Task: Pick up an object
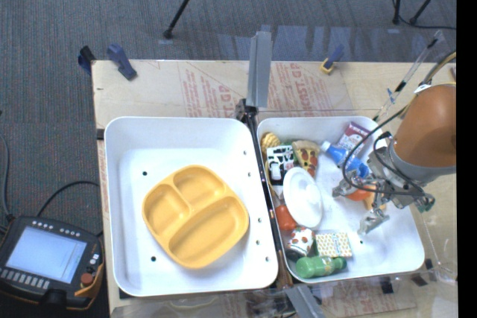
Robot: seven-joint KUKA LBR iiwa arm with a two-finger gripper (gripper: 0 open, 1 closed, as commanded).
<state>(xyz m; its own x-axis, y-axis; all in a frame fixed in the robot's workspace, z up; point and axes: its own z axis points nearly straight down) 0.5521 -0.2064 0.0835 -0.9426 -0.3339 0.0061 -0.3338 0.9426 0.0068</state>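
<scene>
My gripper (363, 208) hangs at three o'clock in the right bin (406, 253); I cannot tell its opening or load. Nothing visibly lifted; pick remains.

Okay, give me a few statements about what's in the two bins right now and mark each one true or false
1. The yellow divided plate lies in the left bin. True.
2. The gripper hangs over the left bin. False: it is over the right bin.
3. A green bottle lies near the right bin's front edge. True.
4. The white round lid rests on the yellow plate. False: it is in the right bin among the small items.
5. The yellow plate has one undivided well. False: it has three compartments.
</scene>
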